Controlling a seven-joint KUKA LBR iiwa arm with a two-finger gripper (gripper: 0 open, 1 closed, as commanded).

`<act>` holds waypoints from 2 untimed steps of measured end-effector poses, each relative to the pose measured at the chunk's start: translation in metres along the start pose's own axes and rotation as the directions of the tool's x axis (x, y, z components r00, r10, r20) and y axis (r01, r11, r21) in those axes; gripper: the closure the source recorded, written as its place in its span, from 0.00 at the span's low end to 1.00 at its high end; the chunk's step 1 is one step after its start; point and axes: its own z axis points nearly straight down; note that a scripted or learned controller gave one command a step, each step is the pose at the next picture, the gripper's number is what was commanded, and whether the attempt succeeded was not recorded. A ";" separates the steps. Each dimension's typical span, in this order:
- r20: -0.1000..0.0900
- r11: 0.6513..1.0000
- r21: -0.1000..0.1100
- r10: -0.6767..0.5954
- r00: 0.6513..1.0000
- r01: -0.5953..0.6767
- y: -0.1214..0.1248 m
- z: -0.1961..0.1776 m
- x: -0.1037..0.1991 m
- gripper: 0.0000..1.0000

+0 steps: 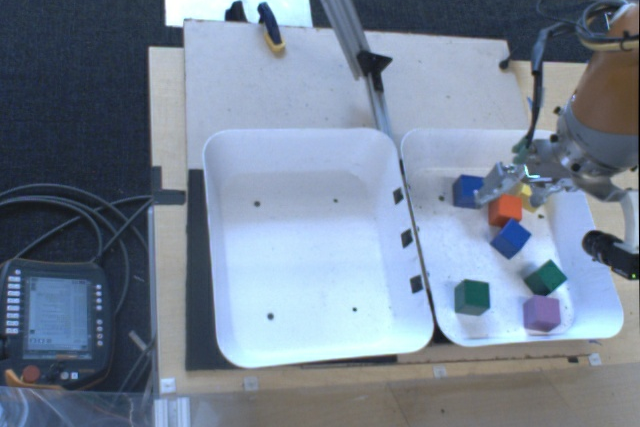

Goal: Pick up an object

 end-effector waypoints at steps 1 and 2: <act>0.001 1.000 -0.005 0.002 1.000 -0.002 0.001 -0.002 0.000 0.00; 0.000 1.000 -0.001 0.002 1.000 -0.002 0.000 0.041 0.006 0.00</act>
